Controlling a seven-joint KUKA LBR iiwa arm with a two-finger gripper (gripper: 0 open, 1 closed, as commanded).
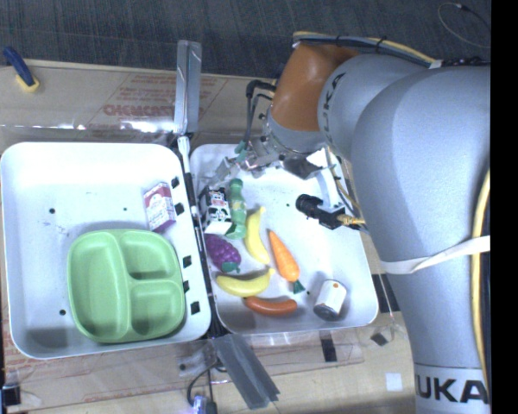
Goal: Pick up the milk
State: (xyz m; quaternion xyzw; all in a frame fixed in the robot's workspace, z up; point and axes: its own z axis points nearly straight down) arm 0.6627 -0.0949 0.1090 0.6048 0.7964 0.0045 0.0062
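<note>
The milk (pixel 216 211) is a small white carton with black print, standing at the left wall of the right bin (pixel 354 266), tight against a green bottle (pixel 236 202). My gripper (pixel 247 159) hangs over the far left corner of that bin, a little beyond the milk and the bottle and to their right. The grey arm with its orange band covers the bin's far right side. Nothing shows between the gripper and the milk.
Around the milk lie two yellow bananas (pixel 255 235), a purple grape bunch (pixel 224 251), an orange carrot (pixel 283 255), a sausage (pixel 272 304) and a small can (pixel 331 297). The left bin (pixel 34 188) holds a green divided plate (pixel 125 283) and a red-and-white carton (pixel 159 205).
</note>
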